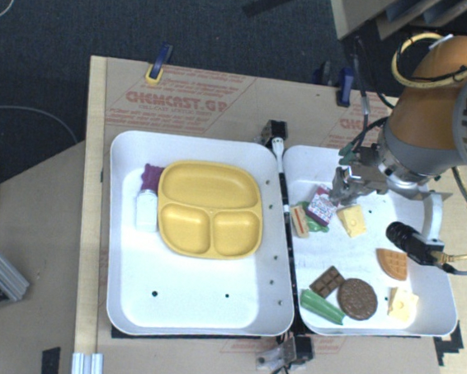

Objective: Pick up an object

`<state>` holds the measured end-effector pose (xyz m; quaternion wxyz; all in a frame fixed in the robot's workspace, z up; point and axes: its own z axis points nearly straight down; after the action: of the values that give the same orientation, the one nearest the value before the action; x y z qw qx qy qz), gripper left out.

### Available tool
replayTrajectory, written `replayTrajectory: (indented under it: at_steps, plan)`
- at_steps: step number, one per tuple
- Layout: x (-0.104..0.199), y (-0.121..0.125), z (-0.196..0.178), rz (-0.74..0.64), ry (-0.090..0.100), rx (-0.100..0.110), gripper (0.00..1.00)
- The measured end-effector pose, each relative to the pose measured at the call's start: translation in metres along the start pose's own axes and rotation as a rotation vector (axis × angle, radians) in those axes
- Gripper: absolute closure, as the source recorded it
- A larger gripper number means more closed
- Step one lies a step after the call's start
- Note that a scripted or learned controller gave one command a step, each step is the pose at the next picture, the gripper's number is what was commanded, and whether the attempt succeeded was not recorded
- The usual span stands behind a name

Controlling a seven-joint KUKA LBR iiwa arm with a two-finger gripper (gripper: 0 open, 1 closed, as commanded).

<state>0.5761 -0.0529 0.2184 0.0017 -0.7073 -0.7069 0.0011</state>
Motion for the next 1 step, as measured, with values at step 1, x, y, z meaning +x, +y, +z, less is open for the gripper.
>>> replayTrajectory:
  at_steps: [1]
  plan:
    - [0.0045,0.0076,0.0034,-0.001,-0.002,-0.005,1.0]
